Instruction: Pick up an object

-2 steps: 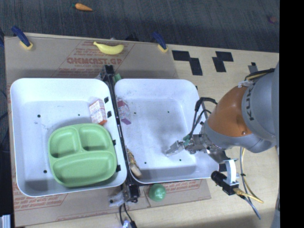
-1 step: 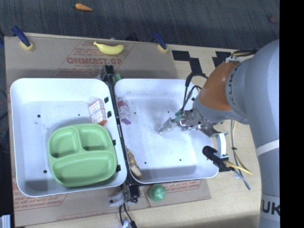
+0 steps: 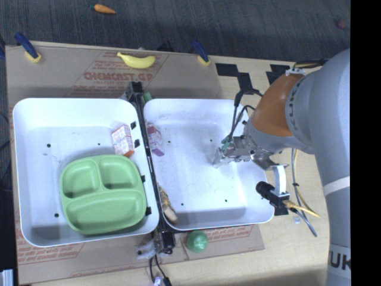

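My gripper [image 3: 224, 154] is down inside the right bin [image 3: 238, 214], near its middle right, over bare white floor. A red and white packet [image 3: 153, 138] lies against that bin's left wall, well to the gripper's left. A brownish object [image 3: 167, 208] rests in the bin's front left corner. In the left bin [image 3: 36, 118] a green divided plate [image 3: 104, 193] lies flat, with a small red and white carton [image 3: 122, 140] just behind it. Nothing is visible at the gripper's tip.
A yellow banana [image 3: 137, 59] lies on the cardboard behind the bins, and a green ball [image 3: 196, 241] sits in front of the right bin. Blue clamps [image 3: 27, 47] hold the cardboard's back edge. The arm's orange band [image 3: 275, 109] hangs over the right bin's right side.
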Tool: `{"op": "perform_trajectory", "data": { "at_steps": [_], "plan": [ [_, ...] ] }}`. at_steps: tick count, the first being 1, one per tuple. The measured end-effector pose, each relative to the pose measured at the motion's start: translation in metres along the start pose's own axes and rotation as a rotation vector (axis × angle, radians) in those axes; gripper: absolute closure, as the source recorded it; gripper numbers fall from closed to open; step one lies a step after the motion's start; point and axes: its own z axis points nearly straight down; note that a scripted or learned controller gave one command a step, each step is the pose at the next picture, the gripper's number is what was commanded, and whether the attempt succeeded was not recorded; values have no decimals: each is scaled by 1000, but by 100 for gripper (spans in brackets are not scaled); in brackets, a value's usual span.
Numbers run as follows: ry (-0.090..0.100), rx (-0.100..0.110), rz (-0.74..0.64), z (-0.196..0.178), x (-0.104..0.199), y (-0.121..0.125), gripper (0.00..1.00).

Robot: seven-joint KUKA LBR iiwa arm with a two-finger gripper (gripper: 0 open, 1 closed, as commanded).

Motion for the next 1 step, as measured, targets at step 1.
{"op": "perform_trajectory", "data": {
  "at_steps": [1],
  "plan": [
    [-1, 0, 3, 1, -8, -76, 100]
  ]
}}
